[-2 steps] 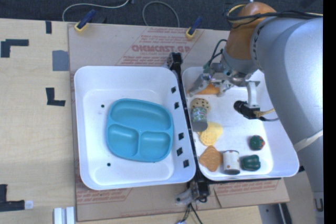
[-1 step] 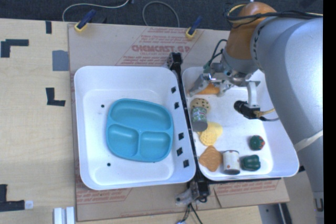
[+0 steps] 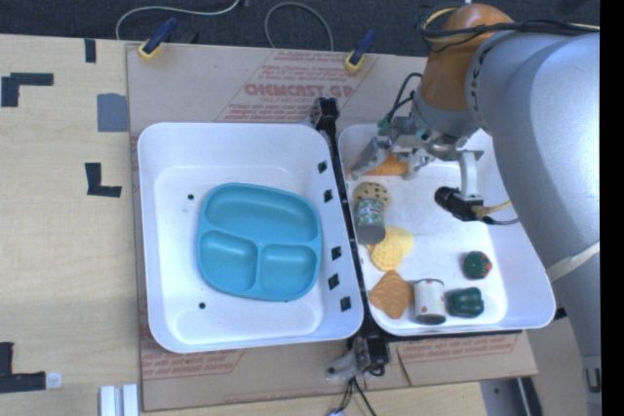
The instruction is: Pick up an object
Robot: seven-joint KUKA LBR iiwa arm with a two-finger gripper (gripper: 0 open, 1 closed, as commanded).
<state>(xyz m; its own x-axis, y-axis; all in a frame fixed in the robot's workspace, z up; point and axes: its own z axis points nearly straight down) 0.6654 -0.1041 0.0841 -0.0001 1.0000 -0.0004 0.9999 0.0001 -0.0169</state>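
My gripper (image 3: 394, 154) is low over the far left part of the right bin (image 3: 507, 239). An orange object (image 3: 390, 168) lies right under it, partly hidden by the gripper. Just in front of that is a speckled cookie-like piece on a small grey jar (image 3: 370, 208). Further forward lie a yellow chip (image 3: 391, 250), an orange waffle piece (image 3: 390, 293), a white can (image 3: 427, 300) on its side, a green pepper (image 3: 465, 303) and a small green ball with a red spot (image 3: 476, 263).
The left bin (image 3: 166, 209) holds a blue divided plate (image 3: 259, 242). A black divider (image 3: 337, 209) runs between the two bins. The grey arm (image 3: 536, 112) covers the right bin's far right corner.
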